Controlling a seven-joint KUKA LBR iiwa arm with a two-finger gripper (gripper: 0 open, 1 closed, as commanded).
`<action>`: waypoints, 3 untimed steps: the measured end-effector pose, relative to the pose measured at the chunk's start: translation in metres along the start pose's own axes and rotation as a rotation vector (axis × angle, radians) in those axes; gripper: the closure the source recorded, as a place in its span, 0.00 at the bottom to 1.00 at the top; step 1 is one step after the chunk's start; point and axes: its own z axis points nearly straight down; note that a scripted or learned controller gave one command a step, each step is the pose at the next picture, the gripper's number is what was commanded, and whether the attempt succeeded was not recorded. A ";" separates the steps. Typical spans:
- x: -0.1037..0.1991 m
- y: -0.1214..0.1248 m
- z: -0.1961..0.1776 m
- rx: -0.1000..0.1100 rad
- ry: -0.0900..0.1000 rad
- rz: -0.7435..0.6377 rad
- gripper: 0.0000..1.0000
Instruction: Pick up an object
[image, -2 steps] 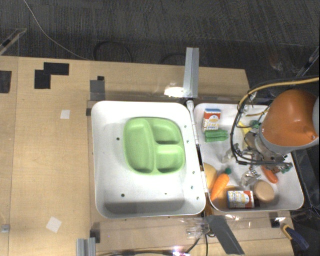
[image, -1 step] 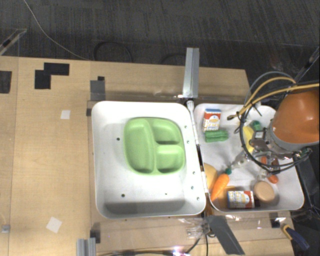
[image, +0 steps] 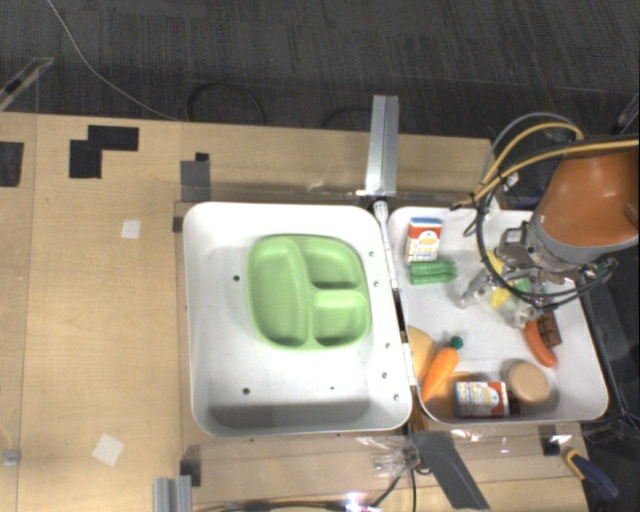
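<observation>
My arm (image: 590, 200) hangs over the right bin (image: 590, 400), at the right of the frame, and its wrist hides the pincer, so I cannot tell whether it grips anything. Candidates crowd below: a small carton (image: 424, 240), a green piece (image: 432, 270), a carrot (image: 440, 366), a can (image: 480, 398), a brown round thing (image: 528, 384). My worry is a descent between pieces, nudging them aside. The green tray (image: 306, 290) sits in the left bin (image: 215, 400).
</observation>
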 end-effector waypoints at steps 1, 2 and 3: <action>-0.045 0.005 0.000 -0.001 -0.002 0.004 0.00; -0.074 0.037 -0.001 0.000 -0.002 -0.005 0.00; 0.002 0.065 -0.002 0.001 0.003 0.064 0.00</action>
